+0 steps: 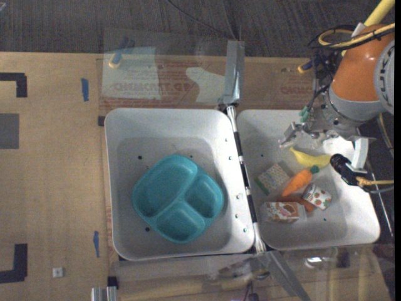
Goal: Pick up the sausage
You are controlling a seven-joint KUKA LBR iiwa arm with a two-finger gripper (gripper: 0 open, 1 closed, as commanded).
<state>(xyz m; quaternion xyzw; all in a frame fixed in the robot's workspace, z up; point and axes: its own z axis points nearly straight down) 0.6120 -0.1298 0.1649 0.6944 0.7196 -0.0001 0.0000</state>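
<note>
The gripper hung over the right bin's upper part; how wide it stood couldn't be told. The sausage, brownish, lay lower, under the carrot.

The arm runs off the right edge, and its gripper is a blurred tangle above the carrot. Just above the carrot, a banana lies partly covered by the gripper. Below the carrot, a red-brown thing is mostly hidden between two small cartons.
</note>
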